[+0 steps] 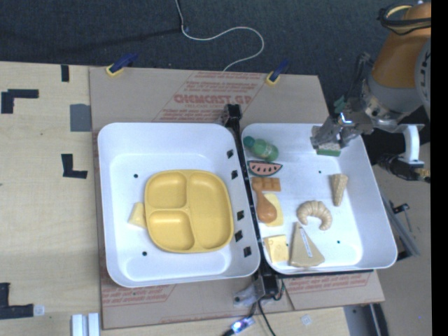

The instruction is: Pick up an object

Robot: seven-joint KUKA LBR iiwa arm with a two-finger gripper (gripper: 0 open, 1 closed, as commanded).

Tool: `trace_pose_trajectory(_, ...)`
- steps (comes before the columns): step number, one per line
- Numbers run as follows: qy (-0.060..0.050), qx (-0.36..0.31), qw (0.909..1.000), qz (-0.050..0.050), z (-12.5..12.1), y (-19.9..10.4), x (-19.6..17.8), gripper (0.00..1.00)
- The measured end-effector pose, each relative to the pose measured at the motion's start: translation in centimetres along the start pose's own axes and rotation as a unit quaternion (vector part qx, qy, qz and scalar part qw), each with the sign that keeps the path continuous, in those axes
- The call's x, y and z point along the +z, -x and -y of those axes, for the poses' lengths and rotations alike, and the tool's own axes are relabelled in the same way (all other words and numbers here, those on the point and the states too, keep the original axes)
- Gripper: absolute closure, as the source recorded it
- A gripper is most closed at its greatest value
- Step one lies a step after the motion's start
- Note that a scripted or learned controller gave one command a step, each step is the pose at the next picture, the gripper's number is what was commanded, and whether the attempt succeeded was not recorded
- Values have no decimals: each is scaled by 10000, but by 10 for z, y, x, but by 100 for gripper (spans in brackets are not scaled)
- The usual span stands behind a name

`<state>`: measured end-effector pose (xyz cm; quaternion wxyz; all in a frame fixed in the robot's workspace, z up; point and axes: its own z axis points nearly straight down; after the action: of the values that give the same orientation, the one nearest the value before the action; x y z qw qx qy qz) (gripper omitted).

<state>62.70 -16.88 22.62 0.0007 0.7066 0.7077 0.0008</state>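
The right bin [364, 187] holds several toy foods: a green bottle [261, 148], a watermelon slice [264, 167], an orange cracker [266, 185], a chicken drumstick [266, 207], a croissant [316, 213], an ice-cream cone [339, 187], a cheese block [276, 247] and a sandwich wedge [304, 248]. My gripper [327, 143] hangs over the bin's far right corner, away from all of them. Nothing shows between its fingers.
The left bin [119, 152] carries a yellow divided plate [189, 211] with a pale yellow wedge [136, 215] at its left edge. A black divider [241, 187] separates the bins. A white cable [224, 33] lies on the dark floor behind the bench.
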Motion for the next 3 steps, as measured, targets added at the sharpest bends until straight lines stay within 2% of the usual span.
trace_pose_trajectory(2, -37, -8, 10000, -5, 74, -70, 14, 100)
trace_pose_trajectory(3, -39, 0, 10000, -4, 116, -93, 13, 100)
